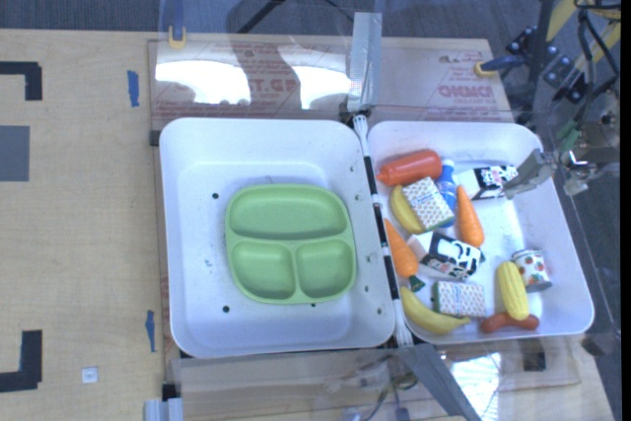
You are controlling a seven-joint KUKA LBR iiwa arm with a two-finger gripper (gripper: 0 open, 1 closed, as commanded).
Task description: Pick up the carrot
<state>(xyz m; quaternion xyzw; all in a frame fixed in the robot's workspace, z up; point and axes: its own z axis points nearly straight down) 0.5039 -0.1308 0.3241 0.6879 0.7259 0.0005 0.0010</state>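
Two orange carrots lie in the right bin [572, 242]. One carrot [469, 218] rests near the bin's middle, beside a blue bottle [449, 182]. The other carrot [399, 252] lies along the bin's left wall. My gripper [535, 171] hangs at the bin's upper right rim, above and to the right of the middle carrot and apart from it. Nothing shows in its grasp.
The right bin is crowded: a red sausage [409, 165], two bananas [403, 210] [434, 313], a cow-patterned carton [455, 256], corn [512, 288], a small can [533, 268], snack boxes [428, 202]. The left bin [187, 212] holds a green divided plate [291, 243].
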